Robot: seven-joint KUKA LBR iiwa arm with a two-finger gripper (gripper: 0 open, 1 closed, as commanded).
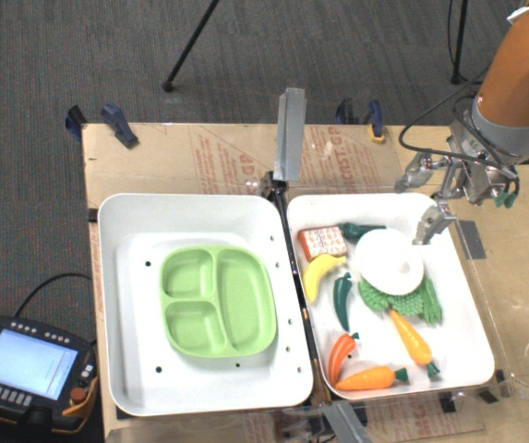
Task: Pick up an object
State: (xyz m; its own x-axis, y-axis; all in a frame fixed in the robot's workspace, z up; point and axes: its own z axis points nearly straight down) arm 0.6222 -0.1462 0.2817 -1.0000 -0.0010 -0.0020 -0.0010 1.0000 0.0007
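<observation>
The right bin [472,326] holds a white round dish [389,260] lying on a green leafy piece [412,301]. Around them lie a yellow banana [318,273], a red-orange box [322,241], a dark green vegetable [360,231] and a green pepper [342,299]. Toward the front are an orange pepper [340,353] and two carrots [412,338] [373,377]. My gripper [430,221] hangs over the bin's far right corner, just right of the dish's upper edge. Nothing shows in its grasp.
The left bin [130,247] holds a green divided plate [218,301]. A grey upright post [290,141] stands behind the seam between the bins. Blue clamps [116,123] sit on the board's back edge, and a teach pendant [29,367] lies at the lower left.
</observation>
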